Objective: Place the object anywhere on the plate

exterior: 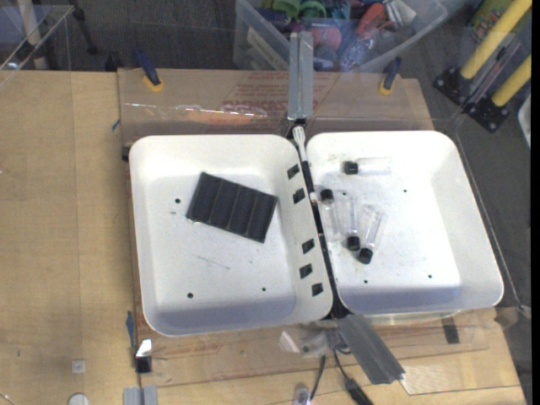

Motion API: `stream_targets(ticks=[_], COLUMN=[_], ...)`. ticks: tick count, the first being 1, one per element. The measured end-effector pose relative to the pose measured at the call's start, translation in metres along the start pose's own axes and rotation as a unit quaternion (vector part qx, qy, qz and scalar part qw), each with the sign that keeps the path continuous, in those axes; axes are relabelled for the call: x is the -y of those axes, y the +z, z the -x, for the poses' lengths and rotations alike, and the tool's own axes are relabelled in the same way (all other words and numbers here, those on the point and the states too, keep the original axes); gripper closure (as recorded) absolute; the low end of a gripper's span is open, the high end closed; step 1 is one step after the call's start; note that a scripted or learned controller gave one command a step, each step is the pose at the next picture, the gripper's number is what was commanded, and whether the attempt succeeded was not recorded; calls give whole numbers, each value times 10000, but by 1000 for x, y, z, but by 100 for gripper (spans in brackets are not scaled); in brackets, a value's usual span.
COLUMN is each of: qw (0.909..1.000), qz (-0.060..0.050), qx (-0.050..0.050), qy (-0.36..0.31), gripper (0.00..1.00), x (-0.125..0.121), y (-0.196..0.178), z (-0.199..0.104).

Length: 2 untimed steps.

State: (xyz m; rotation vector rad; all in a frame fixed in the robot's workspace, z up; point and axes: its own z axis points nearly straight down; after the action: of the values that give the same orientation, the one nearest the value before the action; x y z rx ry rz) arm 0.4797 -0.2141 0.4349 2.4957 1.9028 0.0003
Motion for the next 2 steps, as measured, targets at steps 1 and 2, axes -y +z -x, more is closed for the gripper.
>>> stream_targets(ticks=[1,2], qw=[10000,10000], qz=[0,15], qx=[0,11], qy=[-6,-8], gripper=[0,100], x=[0,-1], y=[0,-10], z=[-1,0])
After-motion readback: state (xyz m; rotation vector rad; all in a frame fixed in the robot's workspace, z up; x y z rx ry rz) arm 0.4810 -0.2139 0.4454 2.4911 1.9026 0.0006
